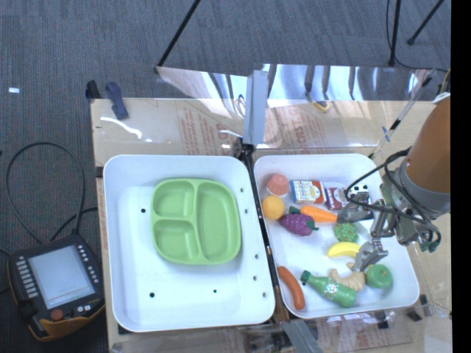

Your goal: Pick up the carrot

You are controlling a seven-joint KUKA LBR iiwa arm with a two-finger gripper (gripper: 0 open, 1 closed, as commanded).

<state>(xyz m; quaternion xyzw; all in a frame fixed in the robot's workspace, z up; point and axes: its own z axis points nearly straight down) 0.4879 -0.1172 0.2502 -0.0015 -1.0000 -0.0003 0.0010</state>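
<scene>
Nearest the lens, a red toy sausage (291,287) and a green plastic bottle (329,287) lie in the right-hand white bin (408,300). Above the bin's right half, the robot's pincer (362,235) hovers, fingers spread apart, gripping nothing. To its left, the small orange carrot (319,214) rests beside purple toy grapes (296,223).

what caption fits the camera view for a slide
Gripper above the right bin of toy food, carrot lying unheld nearby.
</scene>
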